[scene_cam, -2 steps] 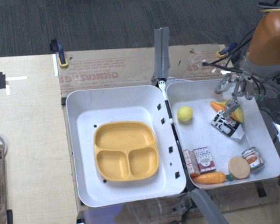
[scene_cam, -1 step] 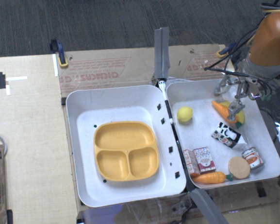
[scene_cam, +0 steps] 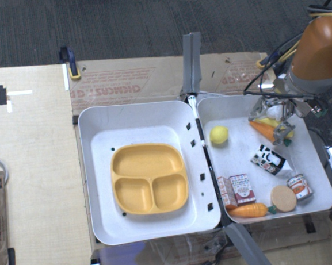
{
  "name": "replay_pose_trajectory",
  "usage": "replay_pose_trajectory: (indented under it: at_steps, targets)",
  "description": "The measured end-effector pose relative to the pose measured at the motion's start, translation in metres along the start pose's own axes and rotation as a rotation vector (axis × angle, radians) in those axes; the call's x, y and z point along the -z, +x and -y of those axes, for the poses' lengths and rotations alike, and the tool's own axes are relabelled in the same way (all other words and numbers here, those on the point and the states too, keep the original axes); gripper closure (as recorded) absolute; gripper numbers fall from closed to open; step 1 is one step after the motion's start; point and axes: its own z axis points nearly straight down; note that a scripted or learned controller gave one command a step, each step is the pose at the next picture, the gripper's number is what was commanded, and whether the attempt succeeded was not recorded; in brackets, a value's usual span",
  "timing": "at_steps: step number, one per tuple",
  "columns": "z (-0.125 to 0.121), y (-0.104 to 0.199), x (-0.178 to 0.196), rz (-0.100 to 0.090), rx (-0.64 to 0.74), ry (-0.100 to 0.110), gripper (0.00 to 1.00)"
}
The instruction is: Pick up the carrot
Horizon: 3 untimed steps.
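An orange carrot [scene_cam: 249, 210] with a green stub at its right end lies flat along the front wall of the right bin [scene_cam: 316, 145]. My gripper [scene_cam: 275, 120] is at the back right of that bin, far from this carrot. It is low over a second orange tapered piece [scene_cam: 263, 129] with something yellow beside it. I cannot make out whether that piece is held or just lies beneath the gripper.
In the right bin are a lemon [scene_cam: 219, 134], a black-and-white packet [scene_cam: 268, 159], two small red cartons [scene_cam: 236, 190], a tin can [scene_cam: 299, 186] and a tan disc [scene_cam: 284, 198] next to the carrot. A yellow divided plate [scene_cam: 150, 178] sits in the left bin [scene_cam: 94, 164].
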Motion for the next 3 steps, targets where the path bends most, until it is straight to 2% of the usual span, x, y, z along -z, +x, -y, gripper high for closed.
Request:
replay_pose_trajectory:
  at_steps: [1,2,3]
  targets:
    - [-0.047,-0.023,-0.001,-0.005,0.260,0.008,0.00]
    - [-0.026,-0.012,-0.001,-0.003,0.537,0.005,0.00]
    - [-0.046,-0.023,0.093,-0.006,0.767,0.006,0.00]
